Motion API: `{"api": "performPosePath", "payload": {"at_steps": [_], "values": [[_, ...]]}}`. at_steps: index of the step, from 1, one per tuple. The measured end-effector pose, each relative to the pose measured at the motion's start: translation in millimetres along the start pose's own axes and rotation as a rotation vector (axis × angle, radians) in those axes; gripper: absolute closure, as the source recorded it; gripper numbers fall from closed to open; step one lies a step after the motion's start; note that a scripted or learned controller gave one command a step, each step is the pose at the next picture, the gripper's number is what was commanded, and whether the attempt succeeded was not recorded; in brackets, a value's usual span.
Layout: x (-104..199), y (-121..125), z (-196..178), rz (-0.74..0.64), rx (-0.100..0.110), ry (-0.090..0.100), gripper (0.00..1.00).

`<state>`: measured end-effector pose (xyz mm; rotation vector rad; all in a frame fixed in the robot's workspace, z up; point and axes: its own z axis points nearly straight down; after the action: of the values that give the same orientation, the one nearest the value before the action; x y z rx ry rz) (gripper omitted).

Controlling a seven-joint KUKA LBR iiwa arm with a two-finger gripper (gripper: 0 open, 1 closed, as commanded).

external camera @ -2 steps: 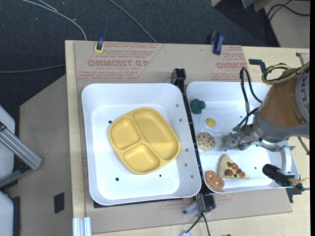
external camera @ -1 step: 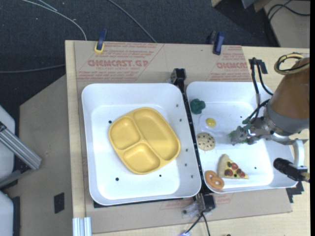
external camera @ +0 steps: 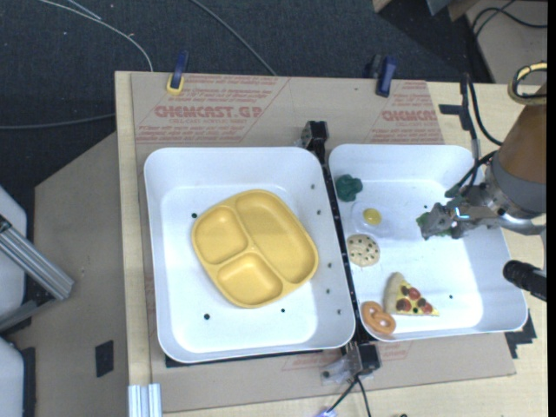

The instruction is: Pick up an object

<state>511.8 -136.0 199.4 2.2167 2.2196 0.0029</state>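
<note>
The gripper (external camera: 434, 222) hangs low in the right bin (external camera: 486, 168), and whether its jaws are wide or narrow I cannot tell. The likely targets all lie to its left in view: a small yellow piece (external camera: 372, 217) nearest, a green toy (external camera: 349, 187) up and beyond that, a cookie (external camera: 363, 250) lower left, and a pizza slice (external camera: 410, 299) and donut (external camera: 379, 318) below. These look like light, stiff, smooth plastic play food, so the flat pizza and cookie may slip and want a pinch across their edges, while the chunkier green toy offers the surest hold across its middle.
</note>
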Motion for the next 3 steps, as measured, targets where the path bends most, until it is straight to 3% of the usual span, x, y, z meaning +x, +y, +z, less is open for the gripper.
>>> {"api": "performPosePath", "payload": {"at_steps": [1,3], "values": [[0,1,-37,0.000,-0.002,0.000,1.00],[99,-18,-34,-0.003,0.008,0.004,1.00]]}}
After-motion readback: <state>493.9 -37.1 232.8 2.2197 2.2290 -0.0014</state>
